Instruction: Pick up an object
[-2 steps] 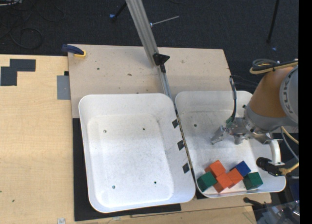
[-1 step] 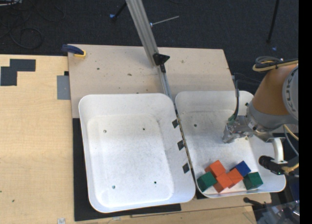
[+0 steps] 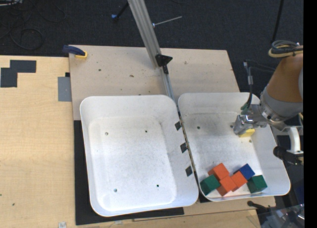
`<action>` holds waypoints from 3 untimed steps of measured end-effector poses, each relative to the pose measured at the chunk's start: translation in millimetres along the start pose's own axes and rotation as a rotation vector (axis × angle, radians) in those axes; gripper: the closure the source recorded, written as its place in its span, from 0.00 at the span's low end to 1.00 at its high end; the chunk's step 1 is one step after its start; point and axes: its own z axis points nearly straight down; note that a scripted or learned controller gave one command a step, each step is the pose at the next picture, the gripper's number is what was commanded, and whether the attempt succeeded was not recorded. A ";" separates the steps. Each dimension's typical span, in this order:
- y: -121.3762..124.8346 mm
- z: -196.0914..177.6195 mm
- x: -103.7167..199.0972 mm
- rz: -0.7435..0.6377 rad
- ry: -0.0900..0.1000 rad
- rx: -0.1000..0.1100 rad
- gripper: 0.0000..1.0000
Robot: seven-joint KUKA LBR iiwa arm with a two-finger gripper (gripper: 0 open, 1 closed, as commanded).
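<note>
My gripper (image 3: 244, 125) is over the right side of the right bin (image 3: 208, 108), reaching in from the right. A small yellow block (image 3: 247, 133) shows directly under its tip, partly hidden by it, and I cannot tell whether it is gripped or lying on the bin floor. A cluster of blocks lies at the bin's front corner: two orange ones (image 3: 221, 171) (image 3: 238, 178), a blue one (image 3: 246, 170), and green ones at each end (image 3: 210, 184) (image 3: 256, 184). The gripper is well behind that cluster.
The left bin (image 3: 99, 118) adjoins the right one along a divider with black clips (image 3: 182, 146). A slanted aluminium bar (image 3: 146, 28) rises behind the bins. The arm's orange band (image 3: 287, 81) is at the right edge.
</note>
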 end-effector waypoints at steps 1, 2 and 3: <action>2.2 -63.6 0.2 0.000 0.000 -0.001 1.00; 2.4 -65.9 0.3 -0.003 0.001 0.005 1.00; 2.3 -73.7 48.1 -0.003 0.004 0.006 1.00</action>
